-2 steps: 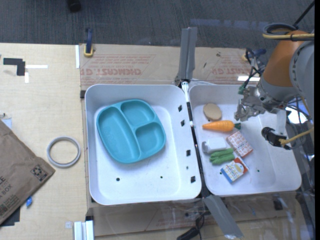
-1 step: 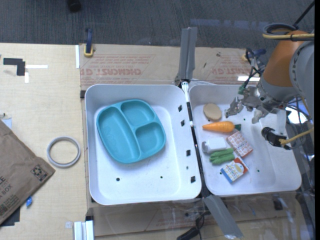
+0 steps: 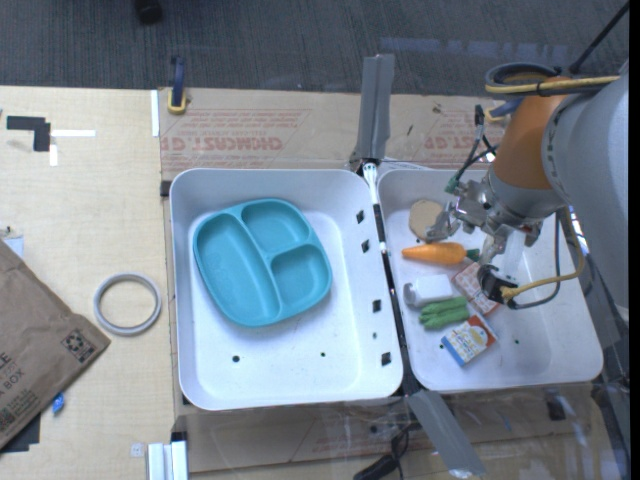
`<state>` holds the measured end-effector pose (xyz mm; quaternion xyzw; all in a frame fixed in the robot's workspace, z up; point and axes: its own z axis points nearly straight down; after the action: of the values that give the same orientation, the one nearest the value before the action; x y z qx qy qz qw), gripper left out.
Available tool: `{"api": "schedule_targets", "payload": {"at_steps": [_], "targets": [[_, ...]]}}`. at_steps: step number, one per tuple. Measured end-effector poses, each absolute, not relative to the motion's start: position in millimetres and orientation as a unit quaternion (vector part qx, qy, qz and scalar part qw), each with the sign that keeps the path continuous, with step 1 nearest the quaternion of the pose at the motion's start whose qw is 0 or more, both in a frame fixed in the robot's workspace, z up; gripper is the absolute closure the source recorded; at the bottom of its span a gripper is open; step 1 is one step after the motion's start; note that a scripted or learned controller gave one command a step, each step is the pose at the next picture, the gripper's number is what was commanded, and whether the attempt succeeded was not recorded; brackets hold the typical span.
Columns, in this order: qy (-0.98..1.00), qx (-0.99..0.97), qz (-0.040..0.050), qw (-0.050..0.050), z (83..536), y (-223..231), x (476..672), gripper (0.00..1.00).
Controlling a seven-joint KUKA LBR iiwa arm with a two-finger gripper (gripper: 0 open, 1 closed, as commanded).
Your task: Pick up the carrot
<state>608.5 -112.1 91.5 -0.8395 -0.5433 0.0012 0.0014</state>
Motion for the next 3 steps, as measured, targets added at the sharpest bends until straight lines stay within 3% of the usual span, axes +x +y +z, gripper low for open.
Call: {"api": "schedule_targets", "payload": {"at_steps": [1,2,3], "targets": [[-0.544,-0.839,0.002,0.001,100,-113,608.3,1.0],[-0.558,-0.83,0.0014,0.001,168,-137,540.7,1.0],[-0.558,-0.83,0.0012,0.001,168,-137,540.8,0.0]]}}
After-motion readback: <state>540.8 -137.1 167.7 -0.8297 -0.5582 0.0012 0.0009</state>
